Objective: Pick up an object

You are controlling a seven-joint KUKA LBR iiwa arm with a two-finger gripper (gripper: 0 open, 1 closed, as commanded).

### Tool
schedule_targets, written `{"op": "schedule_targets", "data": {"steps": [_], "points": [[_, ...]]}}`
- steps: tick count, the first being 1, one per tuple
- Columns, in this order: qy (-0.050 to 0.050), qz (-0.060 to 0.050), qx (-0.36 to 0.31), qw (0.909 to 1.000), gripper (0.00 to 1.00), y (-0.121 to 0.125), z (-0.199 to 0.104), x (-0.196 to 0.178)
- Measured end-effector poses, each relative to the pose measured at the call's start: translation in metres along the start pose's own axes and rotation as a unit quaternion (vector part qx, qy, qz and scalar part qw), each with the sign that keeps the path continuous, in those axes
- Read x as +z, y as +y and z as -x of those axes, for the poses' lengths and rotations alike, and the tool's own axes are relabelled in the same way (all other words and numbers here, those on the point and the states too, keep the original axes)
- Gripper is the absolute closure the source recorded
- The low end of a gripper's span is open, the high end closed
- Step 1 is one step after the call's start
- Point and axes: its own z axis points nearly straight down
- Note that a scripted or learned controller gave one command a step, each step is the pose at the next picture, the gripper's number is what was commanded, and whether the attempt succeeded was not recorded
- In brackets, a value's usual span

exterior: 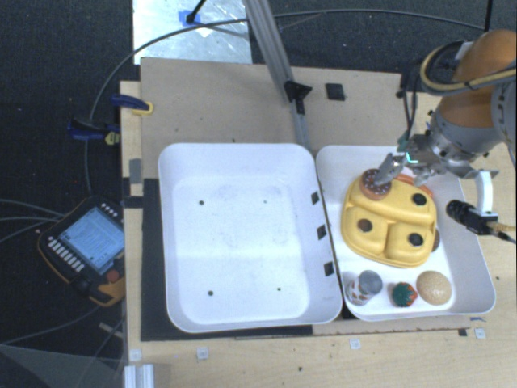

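White left bin lies well apart from the gripper, on its left. The gripper is low over the right bin, its tip touching the round brown piece on the yellow toy. Whether its jaws are apart or together I cannot tell; a small ball and a beige egg lie nearer the camera.

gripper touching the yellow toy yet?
Cannot tell. In the camera view the gripper overlaps the top left of the yellow toy in the right bin, but the slanted look-down shows neither contact nor a gap.
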Motion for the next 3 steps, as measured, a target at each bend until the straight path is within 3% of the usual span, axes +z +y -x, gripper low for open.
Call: {"op": "schedule_targets", "data": {"steps": [1,2,3], "points": [[0.000,0.002,0.000,1.0000,0.00,0.001,0.000,-0.002],[-0.001,0.001,0.001,1.0000,0.00,0.002,0.009,0.045],[-0.001,0.006,0.000,1.0000,0.00,0.003,0.004,0.063]]}}
